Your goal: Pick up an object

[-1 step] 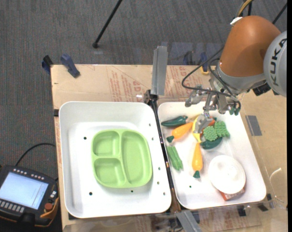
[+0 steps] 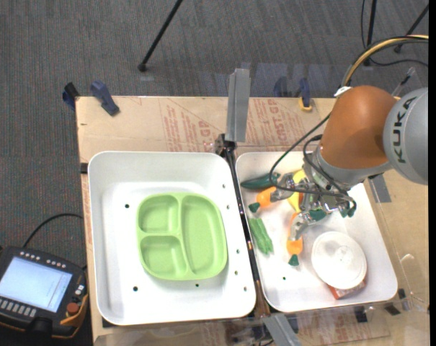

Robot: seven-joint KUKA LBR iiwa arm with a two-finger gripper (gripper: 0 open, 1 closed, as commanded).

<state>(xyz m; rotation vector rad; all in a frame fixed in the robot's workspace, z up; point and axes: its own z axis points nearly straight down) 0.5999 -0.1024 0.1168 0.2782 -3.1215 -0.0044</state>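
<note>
This is a robotics lab, not a home or a shop. A grey industrial arm [image 2: 412,132] with an orange band reaches over a bare plywood desk [image 2: 167,121] that carries two shallow white bins [image 2: 102,193], the board held at its far edge by blue clamps [image 2: 102,96]. A teach pendant [image 2: 34,290] with a lit screen lies on the grey carpet [image 2: 73,27] beside the desk, cables trail about, and thin black tripod legs [image 2: 163,27] stand behind it.
</note>
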